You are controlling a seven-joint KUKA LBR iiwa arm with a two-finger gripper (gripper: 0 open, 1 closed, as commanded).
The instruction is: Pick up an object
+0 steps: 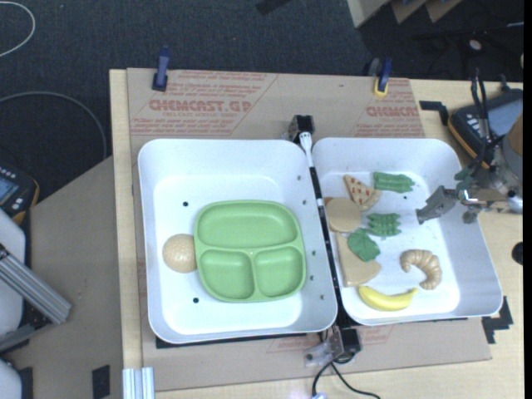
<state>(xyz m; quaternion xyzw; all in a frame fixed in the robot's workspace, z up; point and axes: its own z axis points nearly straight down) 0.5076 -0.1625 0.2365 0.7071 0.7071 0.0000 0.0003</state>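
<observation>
Over the right bin's glossy white floor, dark metal tool, fingers spread, beside curved croissant.

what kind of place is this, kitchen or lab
Most likely a robot lab workbench, not a kitchen. The food, such as the banana and croissant, looks like toys in a white bin; the board is clamped down, with the gripper reaching in.

The arm is reaching in from the right, its gripper hanging low and pointing left; its fingers are too blurred to judge.
</observation>
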